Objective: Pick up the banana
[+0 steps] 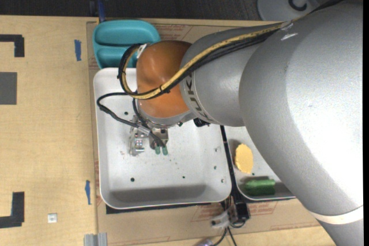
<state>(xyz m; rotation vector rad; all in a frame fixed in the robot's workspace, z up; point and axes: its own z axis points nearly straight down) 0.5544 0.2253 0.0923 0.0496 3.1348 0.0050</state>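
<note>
Grey arm (277, 95) with orange band (161, 80) reaching over the left bin (173, 193). Gripper (149, 146) poised above that bin's floor; whether it is apart or together cannot be told. In the right bin (271, 197): yellow banana (244, 158), with a green object (258, 186) just below it.

Bench (46, 141) bearing two white bins (167, 187)
</note>
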